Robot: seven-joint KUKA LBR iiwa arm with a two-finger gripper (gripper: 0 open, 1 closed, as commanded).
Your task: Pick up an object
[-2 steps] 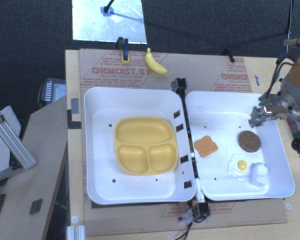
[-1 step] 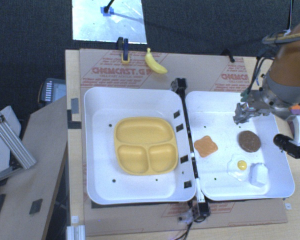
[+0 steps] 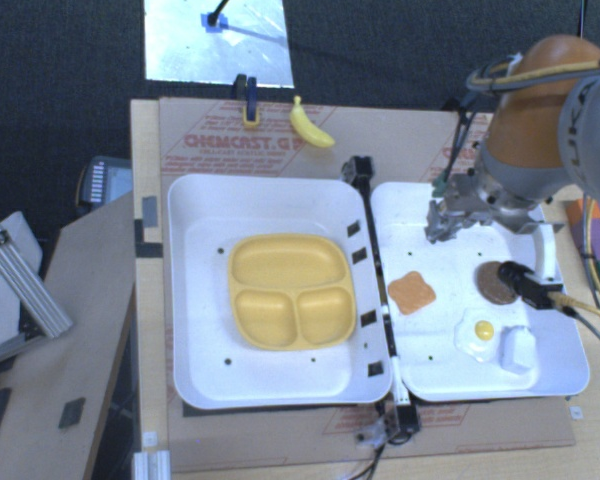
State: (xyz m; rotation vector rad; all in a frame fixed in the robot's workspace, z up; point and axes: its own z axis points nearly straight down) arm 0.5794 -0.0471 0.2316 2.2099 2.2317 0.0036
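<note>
Dark carpet is seen behind a cardboard-covered surface (image 3: 410, 133) bearing two white bins. In the right bin (image 3: 570, 373) are seen an orange slice (image 3: 411, 293), a brown disc (image 3: 496, 282), a fried egg (image 3: 478, 333) and a white block (image 3: 517, 349). The end effector (image 3: 443, 224) hangs over that bin's far part, apart from them; whether it is open cannot be told. A yellow tray (image 3: 285, 290) lies in the left bin (image 3: 195, 268). A banana (image 3: 309, 127) lies beyond the bins.
</note>
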